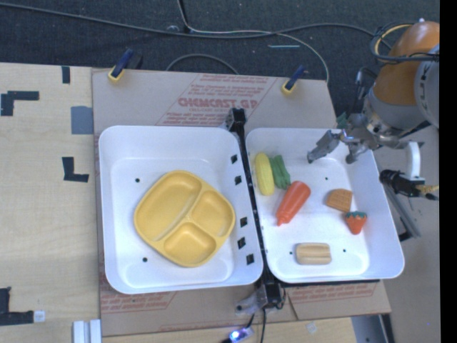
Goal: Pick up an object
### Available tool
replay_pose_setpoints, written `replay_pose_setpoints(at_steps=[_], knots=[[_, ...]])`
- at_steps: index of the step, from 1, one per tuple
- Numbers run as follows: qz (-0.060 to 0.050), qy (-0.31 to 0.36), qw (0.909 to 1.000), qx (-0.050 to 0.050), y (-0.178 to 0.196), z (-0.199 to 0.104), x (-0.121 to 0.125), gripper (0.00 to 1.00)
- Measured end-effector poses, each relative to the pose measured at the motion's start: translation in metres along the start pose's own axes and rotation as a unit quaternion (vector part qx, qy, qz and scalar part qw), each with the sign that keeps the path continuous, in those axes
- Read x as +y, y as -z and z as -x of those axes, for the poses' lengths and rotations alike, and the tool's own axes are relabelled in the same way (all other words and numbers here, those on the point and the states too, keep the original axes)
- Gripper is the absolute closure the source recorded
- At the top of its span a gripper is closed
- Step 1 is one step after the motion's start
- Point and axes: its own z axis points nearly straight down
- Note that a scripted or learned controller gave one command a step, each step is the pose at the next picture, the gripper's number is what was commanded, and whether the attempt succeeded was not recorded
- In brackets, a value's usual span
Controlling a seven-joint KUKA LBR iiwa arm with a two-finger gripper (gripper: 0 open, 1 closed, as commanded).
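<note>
Five toy foods lie in the right bin (385, 259), and none is between the gripper (335, 148) fingers, so you are at the approach step: nothing is picked yet. The gripper hangs over the bin's far right corner with its two fingers spread apart and nothing held.

Nearest below it sits the brown bread piece (340, 200), with the strawberry (355, 221) just beside that. The carrot (293, 201) lies further toward the bin divider, and the corn (263, 173) and green pod (279, 170) lie touching each other beyond it. The tan block (313, 253) rests well apart, at the near edge.

For the next move, choose one target, centre the open fingers over it, and descend. The bread piece appears the shortest reach. The yellow tray (184, 217) in the left bin (114, 191) is not involved.
</note>
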Motion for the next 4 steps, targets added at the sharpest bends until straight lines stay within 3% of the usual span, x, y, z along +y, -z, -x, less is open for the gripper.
replay_pose_setpoints(at_steps=[1, 2, 3, 4], knots=[[-0.003, 0.000, 1.0000, 0.000, -0.068, 0.000, 0.001, 0.00], [0.000, 0.000, 1.0000, -0.001, -0.111, 0.000, 0.001, 0.00], [0.001, 0.000, 1.0000, -0.002, -0.100, 0.000, 0.002, 1.00], [0.002, 0.000, 1.0000, 0.000, -0.060, 0.002, 0.004, 1.00]])
